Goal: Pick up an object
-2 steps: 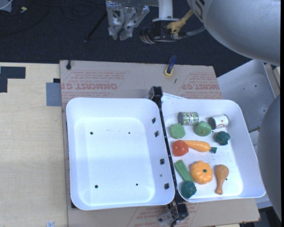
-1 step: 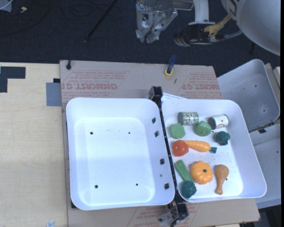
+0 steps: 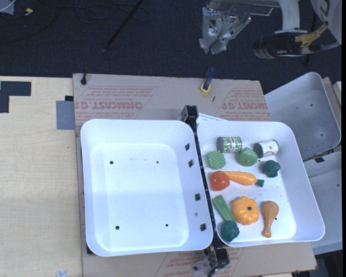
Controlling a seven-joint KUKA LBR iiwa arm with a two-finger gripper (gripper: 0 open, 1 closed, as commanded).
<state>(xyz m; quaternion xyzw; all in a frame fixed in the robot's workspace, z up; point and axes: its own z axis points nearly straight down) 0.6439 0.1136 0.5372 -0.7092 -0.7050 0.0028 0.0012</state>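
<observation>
- Bins side by side on my bench: left bin [image 3: 98,154], right bin [image 3: 300,172] beside it, which carries all the toy food.
- Along its left edge I see a green textured piece [image 3: 216,160], a tomato [image 3: 219,180], a cucumber [image 3: 222,206] and a broccoli floret [image 3: 229,231] in the front-left corner.
- Mid-bin: green can [image 3: 229,144], carrot [image 3: 241,178], green round piece [image 3: 247,157], pumpkin [image 3: 245,210].
- Toward the right edge: white can [image 3: 267,148], second broccoli [image 3: 270,168], drumstick [image 3: 269,216].
- Gripper [image 3: 214,46] hangs beyond the bins' far edge, nothing between its fingers; how far apart they are, I cannot tell.
</observation>
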